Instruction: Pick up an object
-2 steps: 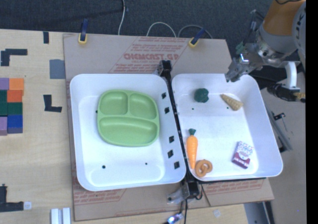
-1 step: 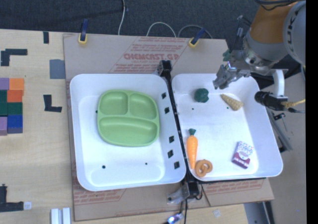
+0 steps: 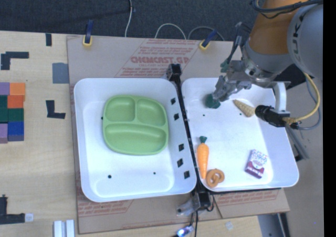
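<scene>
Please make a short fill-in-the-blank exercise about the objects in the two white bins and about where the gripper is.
1. The green divided plate lies in the ____ bin as the camera sees it.
2. The toy carrot lies just above the ____ near the right bin's front edge.
3. The gripper is at a dark ____ object in the right bin.
4. The purple packet lies in the ____ bin.

Missing words: left; pretzel; green; right

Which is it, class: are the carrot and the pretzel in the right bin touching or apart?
Touching. The camera view shows the carrot's pointed lower tip meeting the pretzel's upper left edge, no white bin floor between them.
</scene>
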Controlling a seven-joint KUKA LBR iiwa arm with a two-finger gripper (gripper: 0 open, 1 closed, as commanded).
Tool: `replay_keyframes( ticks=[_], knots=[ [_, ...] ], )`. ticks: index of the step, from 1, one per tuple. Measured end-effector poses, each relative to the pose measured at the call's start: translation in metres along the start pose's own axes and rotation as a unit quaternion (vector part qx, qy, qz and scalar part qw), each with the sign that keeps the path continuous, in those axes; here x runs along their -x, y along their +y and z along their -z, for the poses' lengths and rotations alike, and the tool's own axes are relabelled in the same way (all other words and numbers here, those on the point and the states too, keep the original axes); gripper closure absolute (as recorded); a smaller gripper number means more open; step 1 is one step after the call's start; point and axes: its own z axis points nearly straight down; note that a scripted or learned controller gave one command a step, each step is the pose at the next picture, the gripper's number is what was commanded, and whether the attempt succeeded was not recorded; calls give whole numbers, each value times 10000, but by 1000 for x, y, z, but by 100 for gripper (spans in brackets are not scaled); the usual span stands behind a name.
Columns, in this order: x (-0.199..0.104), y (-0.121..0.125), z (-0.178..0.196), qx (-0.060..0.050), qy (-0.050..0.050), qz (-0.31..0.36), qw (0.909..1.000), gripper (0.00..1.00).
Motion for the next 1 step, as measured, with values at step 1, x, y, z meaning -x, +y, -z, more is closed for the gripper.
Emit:
replay_keyframes(
  ticks=[1],
  knots=[
    [-51, -32, -4, -8, -1, 0, 10000, 100]
  ],
)
